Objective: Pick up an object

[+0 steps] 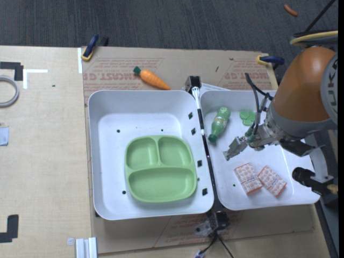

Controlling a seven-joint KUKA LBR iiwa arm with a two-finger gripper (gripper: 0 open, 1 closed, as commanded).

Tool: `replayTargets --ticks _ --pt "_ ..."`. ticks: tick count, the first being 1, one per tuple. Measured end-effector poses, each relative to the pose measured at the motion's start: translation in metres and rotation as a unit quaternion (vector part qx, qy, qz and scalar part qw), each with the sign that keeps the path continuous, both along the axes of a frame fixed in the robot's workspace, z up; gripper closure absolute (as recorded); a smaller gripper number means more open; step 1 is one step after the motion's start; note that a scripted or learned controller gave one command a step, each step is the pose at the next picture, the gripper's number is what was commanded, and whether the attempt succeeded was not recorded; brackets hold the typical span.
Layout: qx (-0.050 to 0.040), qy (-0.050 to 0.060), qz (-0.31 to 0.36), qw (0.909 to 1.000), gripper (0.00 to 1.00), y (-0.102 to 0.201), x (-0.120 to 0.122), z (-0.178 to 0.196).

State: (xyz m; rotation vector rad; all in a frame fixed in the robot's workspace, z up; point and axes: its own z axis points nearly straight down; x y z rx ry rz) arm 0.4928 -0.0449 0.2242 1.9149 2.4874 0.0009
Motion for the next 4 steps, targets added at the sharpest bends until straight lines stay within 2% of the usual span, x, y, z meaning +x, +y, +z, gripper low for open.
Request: replayTargets --ticks 1,2,3,4 --pt "0.0000 0.001 0.219 0.9758 0.00 -0.023 -0.014 -0.032" --pt "-0.0007 0.000 0.362 0.9323 0.00 -0.055 -0.014 -0.122" --pt "-0.0010 0.000 0.463 0.8862 0.00 -0.060 0.038 -0.132" --pt "-0.0008 0.000 0.562 0.8272 0.00 -0.058 -0.005 -0.132"
